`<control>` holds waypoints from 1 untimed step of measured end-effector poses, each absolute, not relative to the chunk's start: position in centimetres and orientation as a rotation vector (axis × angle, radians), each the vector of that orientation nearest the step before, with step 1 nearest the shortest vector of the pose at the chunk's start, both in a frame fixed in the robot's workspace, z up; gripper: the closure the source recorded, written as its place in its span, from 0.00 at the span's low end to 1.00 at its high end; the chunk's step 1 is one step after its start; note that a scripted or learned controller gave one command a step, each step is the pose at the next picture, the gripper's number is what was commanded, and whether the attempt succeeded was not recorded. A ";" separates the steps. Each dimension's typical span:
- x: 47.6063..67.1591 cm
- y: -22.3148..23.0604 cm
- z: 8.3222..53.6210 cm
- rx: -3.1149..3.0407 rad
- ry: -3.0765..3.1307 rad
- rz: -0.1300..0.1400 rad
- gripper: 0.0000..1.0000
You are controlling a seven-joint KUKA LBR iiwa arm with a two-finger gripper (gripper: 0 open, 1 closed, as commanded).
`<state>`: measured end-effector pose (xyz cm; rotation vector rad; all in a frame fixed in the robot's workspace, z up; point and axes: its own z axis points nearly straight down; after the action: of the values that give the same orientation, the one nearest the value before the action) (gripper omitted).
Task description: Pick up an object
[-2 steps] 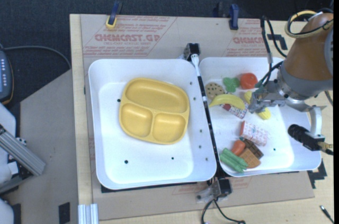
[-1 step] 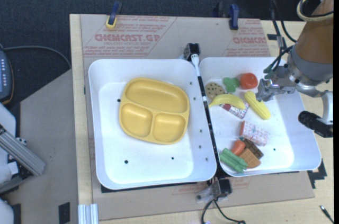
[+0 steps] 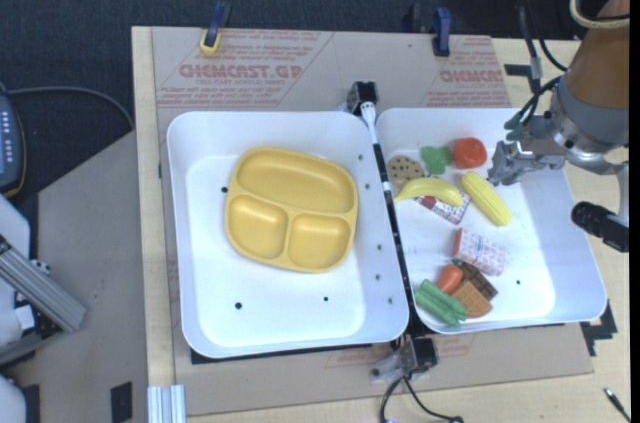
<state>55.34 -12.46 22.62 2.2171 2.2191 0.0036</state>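
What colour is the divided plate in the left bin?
Yellow. The divided plate shows clearly in the camera view, lying in the left bin.

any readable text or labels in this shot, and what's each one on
"CHEMCAST GP": red print on the brown paper-covered board behind the left white bin.
The same red print repeats behind the right white bin, cut off and unclear.
The pink-and-white patterned packet and the small red-labelled packet: print too small to read.

Yellow divided plate; white bins; red tomato; yellow corn; green beans.
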 end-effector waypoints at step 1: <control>57.7 -7.4 21.8 2.213 2.227 0.004 1.00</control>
<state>57.65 -7.36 21.79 2.2131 2.2272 0.0044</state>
